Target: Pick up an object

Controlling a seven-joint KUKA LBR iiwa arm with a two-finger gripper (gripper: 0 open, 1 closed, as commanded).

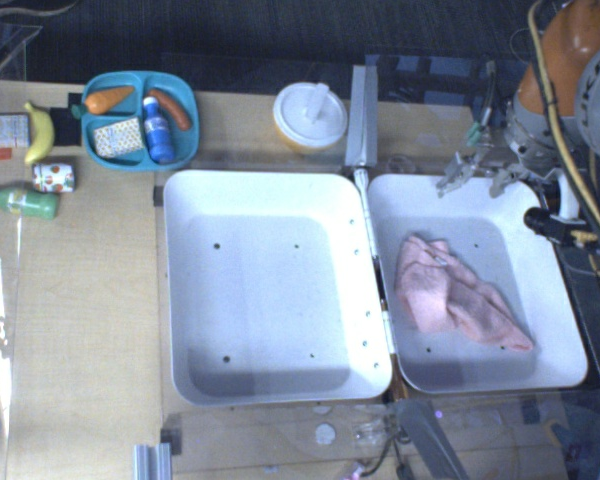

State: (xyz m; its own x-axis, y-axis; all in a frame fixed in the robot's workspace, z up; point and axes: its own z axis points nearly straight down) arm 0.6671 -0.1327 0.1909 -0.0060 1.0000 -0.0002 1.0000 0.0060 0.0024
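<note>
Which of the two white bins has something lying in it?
The right bin, the one below the hand: a crumpled pink cloth lies in it. The left bin shows just bare floor.

A crumpled pink cloth (458, 294) is seen lying on the floor of the right bin (570, 363), the landmark here. The pincer (477, 175) is held over that bin's far rim, its fingers spread apart with nothing between them. The left bin (265, 373) adjoins it, and a blue tray (185, 133) of toy food is set on the counter (70, 318) beyond.
</note>
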